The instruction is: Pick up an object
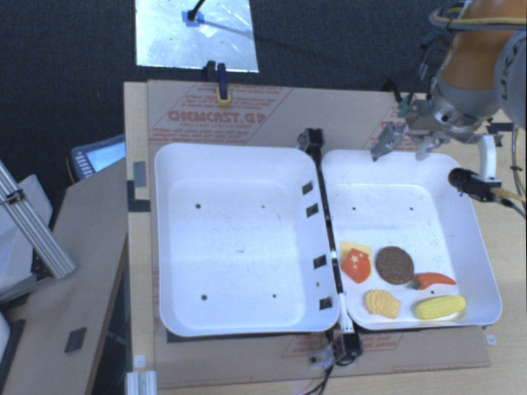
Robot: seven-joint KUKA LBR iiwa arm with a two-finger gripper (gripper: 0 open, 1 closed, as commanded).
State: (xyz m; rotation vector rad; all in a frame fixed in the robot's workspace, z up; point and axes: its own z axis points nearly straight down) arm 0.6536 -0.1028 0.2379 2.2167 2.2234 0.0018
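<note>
**My gripper waits above the far rim while the objects lie together at the near end**

My gripper hangs over the far edge of the right bin, near the corner that is away from the camera. The two fingers are spread apart and there is nothing between them, so I carry no object at this moment. I think this high position is reasonable: from there the arm can come down into the bin without touching its wall.

All the things I could pick up are in the same bin, gathered at the near end, well apart from my gripper. There is a yellow and red wedge close to the divider between the bins, and just beside it a brown round disc. To the right of the disc lies a small red-orange pepper. In front of them are a yellow ridged piece and a yellow corn cob, which rests close to the near wall. They look like toy food, but I cannot be sure about each one.

The left bin has only its bare floor with some small dark marks.

Because the objects lie so close to each other and to the wall, I judge that the choice matters. The disc is flat and may be hard to grip. The corn cob seems easier, if my fingers close across its narrow side.
</note>
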